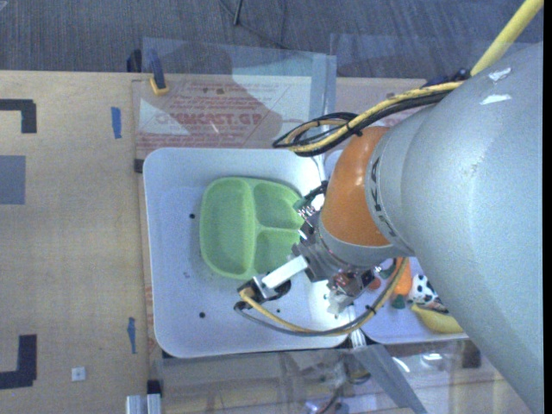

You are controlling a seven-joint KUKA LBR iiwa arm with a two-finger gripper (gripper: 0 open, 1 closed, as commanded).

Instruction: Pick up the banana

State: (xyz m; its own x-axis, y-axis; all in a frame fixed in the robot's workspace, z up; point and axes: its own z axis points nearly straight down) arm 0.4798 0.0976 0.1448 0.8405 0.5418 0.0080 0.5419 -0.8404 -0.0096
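1. Curved yellow banana (438, 321): we see part of it in the right-hand shallow white bin (405, 333), near that bin's lower edge, the rest hidden under the grey arm (466, 188). Its long axis appears to run roughly left-right.
2. Gripper (332, 274): over the left-hand shallow white bin (168, 257), just beside the green divided plastic plate (246, 227); we cannot tell its state.
3. We judge the banana lies right of the gripper, across the bins' shared wall, close to the rim.

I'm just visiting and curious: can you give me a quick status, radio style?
Gripper low over the bins' shared edge, fingers hidden. Banana in right bin, not held. Arm covers most of that bin.
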